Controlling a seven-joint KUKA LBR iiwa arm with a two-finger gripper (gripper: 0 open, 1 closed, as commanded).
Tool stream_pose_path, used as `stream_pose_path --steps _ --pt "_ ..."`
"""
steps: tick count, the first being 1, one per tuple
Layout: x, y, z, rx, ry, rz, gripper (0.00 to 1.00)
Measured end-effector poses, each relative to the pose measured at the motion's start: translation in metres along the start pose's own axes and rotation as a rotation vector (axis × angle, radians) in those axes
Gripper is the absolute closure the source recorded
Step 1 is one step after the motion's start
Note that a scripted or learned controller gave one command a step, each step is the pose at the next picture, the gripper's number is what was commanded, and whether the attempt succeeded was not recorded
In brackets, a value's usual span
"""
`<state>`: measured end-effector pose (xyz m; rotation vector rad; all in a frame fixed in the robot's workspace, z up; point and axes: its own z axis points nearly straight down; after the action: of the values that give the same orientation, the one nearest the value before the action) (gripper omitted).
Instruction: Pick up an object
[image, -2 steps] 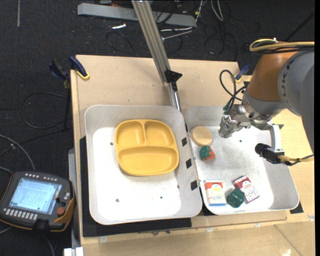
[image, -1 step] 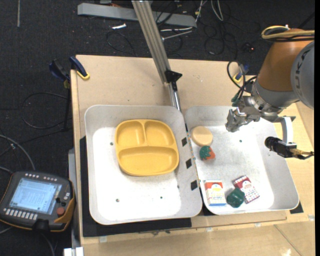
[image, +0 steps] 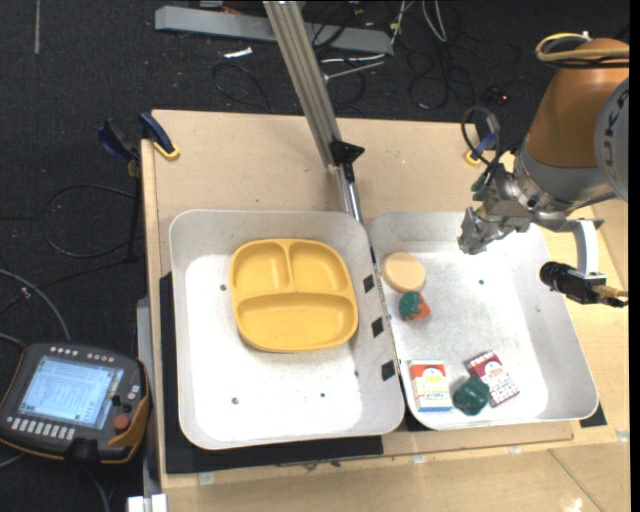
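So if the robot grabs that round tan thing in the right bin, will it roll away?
Probably not far. The round tan thing looks like a flat disc lying on its face, so a push would likely slide it. It sits close to the bin wall and a small green and red object, which may block it. It looks stiff.

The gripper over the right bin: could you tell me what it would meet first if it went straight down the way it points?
Probably bare floor of the right bin; the gripper hangs apart from the round tan object, though depth is unclear.
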<state>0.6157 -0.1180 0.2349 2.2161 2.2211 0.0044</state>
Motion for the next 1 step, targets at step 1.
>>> stream_pose_path --steps 1 --pt "0.0492 -0.0055 -0.0074 0.004 0.002 -0.006 1.0"
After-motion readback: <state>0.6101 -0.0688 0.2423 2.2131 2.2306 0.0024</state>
